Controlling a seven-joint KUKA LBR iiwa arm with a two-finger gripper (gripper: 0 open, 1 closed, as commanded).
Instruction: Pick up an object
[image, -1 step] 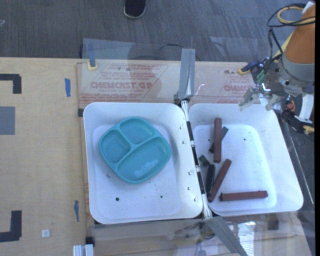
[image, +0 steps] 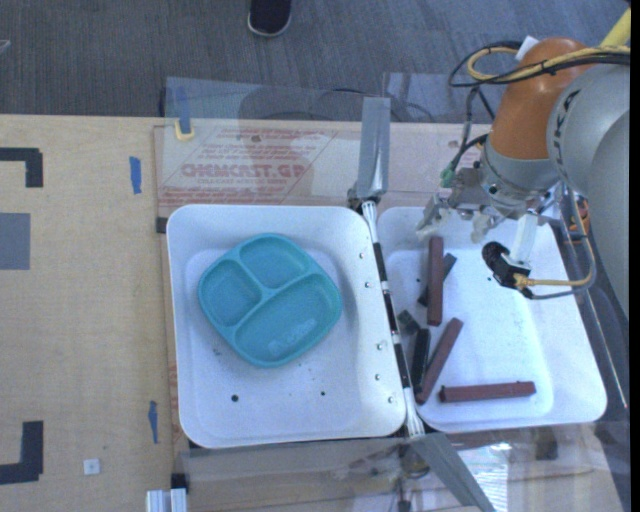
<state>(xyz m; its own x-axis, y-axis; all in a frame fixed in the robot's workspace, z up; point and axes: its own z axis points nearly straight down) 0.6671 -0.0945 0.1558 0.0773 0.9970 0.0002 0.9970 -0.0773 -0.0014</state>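
A: Since the task only says an object, I'd go for the upright brown stick (image: 435, 280). It lies near the right bin's (image: 570, 395) far-left corner, lengthwise toward the far edge, and is nearest the gripper (image: 455, 210).

B: Handling?

A: Looks like a stiff, light bar, narrow and flat-sided; probably not fragile. Pinch across the short width at mid-length, where its sides look clear.

B: Other candidates?

A: A second brown stick (image: 441, 358) leans diagonally toward the bin's left wall, crowded by dark pieces (image: 417, 345). A third brown stick (image: 487, 392) lies flat along the near edge, well apart from the others. The teal divided plate (image: 268, 298) sits mid left bin (image: 200, 400): broad, smooth, a poorer pinch.

B: Gripper state?

A: It hovers over the right bin's far-left corner, just beyond the upright stick's far end. Can't tell whether it's open or closed; nothing visibly held.
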